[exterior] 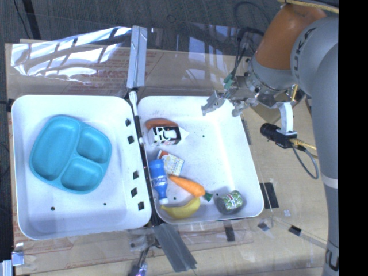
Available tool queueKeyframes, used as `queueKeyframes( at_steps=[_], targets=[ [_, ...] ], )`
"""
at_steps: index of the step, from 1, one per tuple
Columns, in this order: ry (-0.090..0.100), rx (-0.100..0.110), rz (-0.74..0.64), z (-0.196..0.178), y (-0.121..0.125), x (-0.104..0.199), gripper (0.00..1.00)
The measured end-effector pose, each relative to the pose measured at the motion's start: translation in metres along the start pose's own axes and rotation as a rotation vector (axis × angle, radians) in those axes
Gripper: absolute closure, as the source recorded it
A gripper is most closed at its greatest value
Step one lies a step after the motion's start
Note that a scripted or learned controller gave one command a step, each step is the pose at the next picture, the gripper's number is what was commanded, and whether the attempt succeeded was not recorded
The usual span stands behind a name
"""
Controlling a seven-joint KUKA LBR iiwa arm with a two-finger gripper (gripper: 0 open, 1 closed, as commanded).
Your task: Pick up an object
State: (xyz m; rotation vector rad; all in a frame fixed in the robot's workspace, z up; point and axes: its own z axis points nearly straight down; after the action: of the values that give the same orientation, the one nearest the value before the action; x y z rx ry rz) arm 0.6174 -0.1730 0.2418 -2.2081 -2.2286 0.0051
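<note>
The two-finger gripper point(223, 103) hangs above the far right corner of the right-hand shallow white bin point(230, 148), with nothing between its fingers; the fingers appear spread, one pointing toward the bin's middle and one toward its right wall. The candidate objects lie well apart from it, clustered along the bin's left wall and near edge:

- a black-and-white carton point(166, 134) resting against a brown rounded item point(161, 123)
- a small printed packet point(172, 163)
- a blue plastic bottle with a white cap point(158, 180)
- an orange carrot point(188, 185) lying across a yellow banana point(181, 208)
- a green printed can lying on its side point(230, 201)

The left-hand bin point(34, 211) holds a light blue compartment tray point(70, 153).

Step in hand, as judged: approach and target selection. The can is the most favourable target, as it lies apart from the other items with bare floor on three sides. Centre the gripper over its middle, align the fingers across its short width, and descend vertically. Avoid the carrot and banana pair: they touch, and one finger is likely to land on the neighbour
</note>
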Motion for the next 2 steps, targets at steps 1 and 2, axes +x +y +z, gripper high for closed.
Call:
queueKeyframes(
  at_steps=[1,2],
  targets=[
    [-0.002,-0.013,-0.027,0.144,-0.077,0.035,0.0],
    [-0.004,-0.022,-0.125,0.143,-0.134,0.016,0.0]
  ],
)
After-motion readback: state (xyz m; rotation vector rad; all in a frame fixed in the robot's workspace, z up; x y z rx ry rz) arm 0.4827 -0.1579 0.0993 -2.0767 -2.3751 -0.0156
